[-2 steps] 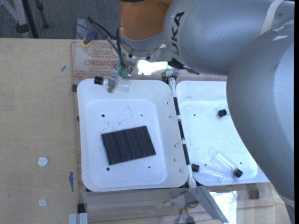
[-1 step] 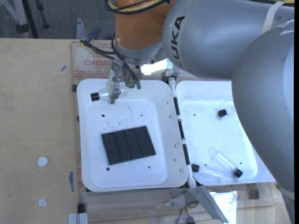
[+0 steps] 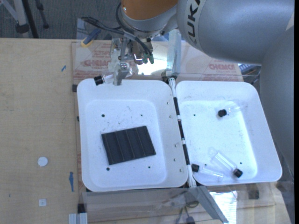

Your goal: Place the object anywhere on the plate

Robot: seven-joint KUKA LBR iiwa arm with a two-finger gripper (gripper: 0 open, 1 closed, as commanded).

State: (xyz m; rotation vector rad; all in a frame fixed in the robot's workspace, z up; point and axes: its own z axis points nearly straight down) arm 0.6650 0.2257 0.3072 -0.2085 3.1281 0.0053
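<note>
— Clear plastic, with a black cap on one end. Is that the little tube?

— Yes. It lies sideways, up at the far rim of the left bin. The cap end sticks out to the left.

— What has got hold of it?

— The hand. Its two fingers are pinched close together on the other end of the tube, so the tube hangs between them.

— Where is the plate?

— The plate is the dark, flat thing with ridges. It lies tilted on the floor of the same bin, nearer to us. The tube is well apart from it and is not touching it.

— What is above the hand?

— The grey arm, with its orange band. It comes in from the right.

— And in the right bin?

— More clear tubes with black caps. One tube lies near the far side. Two tubes lie close together near the front.

— Anything else?

— Both bins sit side by side on a light wooden surface. A small white disc lies on it, off to the left.
</note>
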